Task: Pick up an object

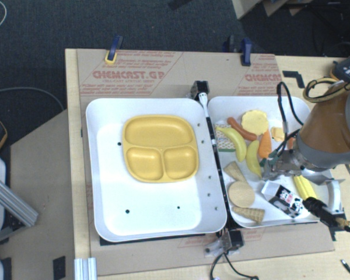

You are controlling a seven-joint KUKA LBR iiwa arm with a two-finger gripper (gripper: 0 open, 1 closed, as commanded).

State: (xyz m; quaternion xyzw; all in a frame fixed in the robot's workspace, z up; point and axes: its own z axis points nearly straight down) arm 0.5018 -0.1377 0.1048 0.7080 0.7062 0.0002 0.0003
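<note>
The right bin holds several toy foods. A red sausage and a round yellow piece lie at its far side. A banana, an orange carrot and a yellow-green piece lie in the middle. Nearer the front are a tan wedge, a round cookie and a waffle cone. My gripper hangs low over the bin's middle, just right of the yellow-green piece and below the carrot. The wrist hides its tips.
The left bin carries a yellow divided plate in its far half. A yellow corn-like piece and an orange cheese cube lie beside the arm. Blue and yellow clamps sit on the bench's far edge.
</note>
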